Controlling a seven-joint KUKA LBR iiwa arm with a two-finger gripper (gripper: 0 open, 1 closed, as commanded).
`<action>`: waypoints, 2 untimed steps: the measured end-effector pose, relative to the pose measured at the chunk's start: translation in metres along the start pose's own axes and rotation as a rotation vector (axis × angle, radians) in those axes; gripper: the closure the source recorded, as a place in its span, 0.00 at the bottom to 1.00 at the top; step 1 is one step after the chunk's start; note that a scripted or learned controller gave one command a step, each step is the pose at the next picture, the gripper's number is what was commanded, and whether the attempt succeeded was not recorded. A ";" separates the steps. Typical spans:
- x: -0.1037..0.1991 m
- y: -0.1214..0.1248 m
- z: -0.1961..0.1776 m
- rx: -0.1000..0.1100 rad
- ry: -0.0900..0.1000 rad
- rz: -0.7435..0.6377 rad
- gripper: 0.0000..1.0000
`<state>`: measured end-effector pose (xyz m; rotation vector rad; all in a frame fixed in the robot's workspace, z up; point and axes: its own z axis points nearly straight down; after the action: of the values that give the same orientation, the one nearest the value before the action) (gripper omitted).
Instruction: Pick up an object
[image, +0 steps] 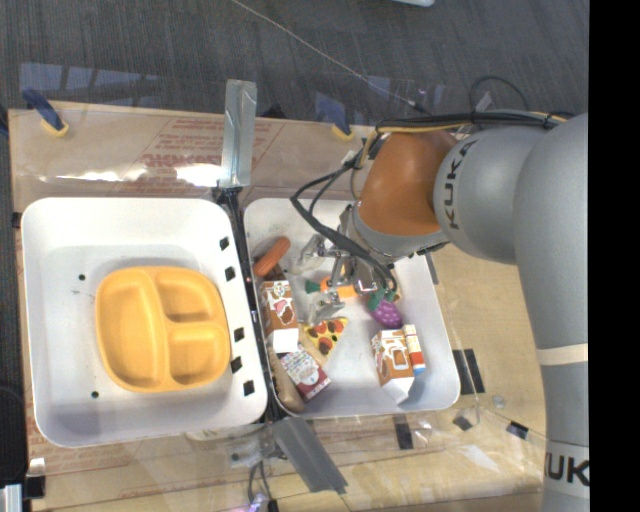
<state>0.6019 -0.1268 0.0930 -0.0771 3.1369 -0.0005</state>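
Gripper (345, 272) low in right bin (440, 385), finger state impossible to tell among the clutter, hot dog (271, 256) just left, grapes (387, 313) right, yellow tray (160, 325) in left bin (50, 250).

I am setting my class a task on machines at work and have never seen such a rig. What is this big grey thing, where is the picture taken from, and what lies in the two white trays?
The grey thing with the orange band is a robot arm, reaching in from the right. The one camera sits above the bench and looks down at a slant. At the arm's tip is its end effector, the grasping part, low over the right bin; whether it holds anything cannot be told. That bin contains small toy foods: a sausage, a bunch of purple grapes, a pizza slice, a small carton and some packets. The left bin holds a yellow divided plate. The arm's job is to pick up one object.
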 end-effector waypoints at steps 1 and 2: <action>0.000 0.000 0.000 0.000 0.000 0.000 0.00; -0.002 0.002 -0.011 0.001 -0.003 -0.007 1.00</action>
<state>0.6036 -0.1249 0.1042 -0.0885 3.1332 -0.0012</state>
